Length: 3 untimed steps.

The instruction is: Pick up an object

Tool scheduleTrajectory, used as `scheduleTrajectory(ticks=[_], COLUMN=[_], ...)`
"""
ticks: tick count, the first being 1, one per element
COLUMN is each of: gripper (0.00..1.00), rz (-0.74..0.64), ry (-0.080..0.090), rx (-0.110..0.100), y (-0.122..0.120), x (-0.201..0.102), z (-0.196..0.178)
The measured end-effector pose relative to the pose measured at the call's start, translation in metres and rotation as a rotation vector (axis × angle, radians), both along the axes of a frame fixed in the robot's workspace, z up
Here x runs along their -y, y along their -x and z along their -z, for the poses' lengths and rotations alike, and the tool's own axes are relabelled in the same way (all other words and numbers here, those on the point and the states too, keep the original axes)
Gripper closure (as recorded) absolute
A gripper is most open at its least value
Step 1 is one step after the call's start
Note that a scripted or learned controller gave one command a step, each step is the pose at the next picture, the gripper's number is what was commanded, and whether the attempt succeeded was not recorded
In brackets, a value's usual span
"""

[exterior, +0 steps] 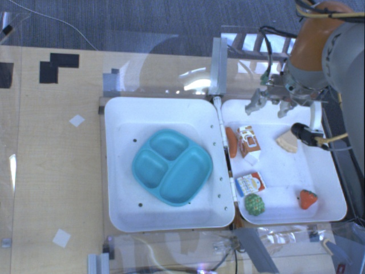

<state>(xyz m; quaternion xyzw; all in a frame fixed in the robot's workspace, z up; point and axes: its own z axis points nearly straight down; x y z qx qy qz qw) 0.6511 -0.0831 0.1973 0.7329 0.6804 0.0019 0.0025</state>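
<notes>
Fingers [255, 103] of the gripper [269, 106] are spread apart, with nothing between them, above the far end of the right bin [325, 170]. The grey arm [333, 44] with its orange band reaches in from the right behind it.

Inside the right bin lie several small things. A hot dog [231, 141] rests along the left wall, just beside a small carton [248, 141] with an orange and white label. Near the right side sits a pale wedge [287, 142] like a slice of bread. Closer to the near edge is a second small packet [250, 183], with a green broccoli floret [254, 204] touching or just below it. A strawberry [308, 198] sits well apart in the near right corner.

In the left bin [120, 210] a blue divided plate [172, 166] with three compartments lies near the middle, slightly turned. Both bins stand on a light wooden bench [51, 170].
</notes>
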Motion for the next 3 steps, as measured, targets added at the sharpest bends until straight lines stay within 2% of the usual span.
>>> scheduleTrajectory(ticks=[1, 2, 3], gripper=[0.0, 0.0, 1.0], rz=[-0.231, -0.396, -0.401], ry=[0.002, 0.006, 0.007], rx=[0.004, 0.002, 0.011], y=[0.114, -0.009, -0.013], x=[0.02, 0.008, 0.006], z=[0.108, 0.109, 0.094])
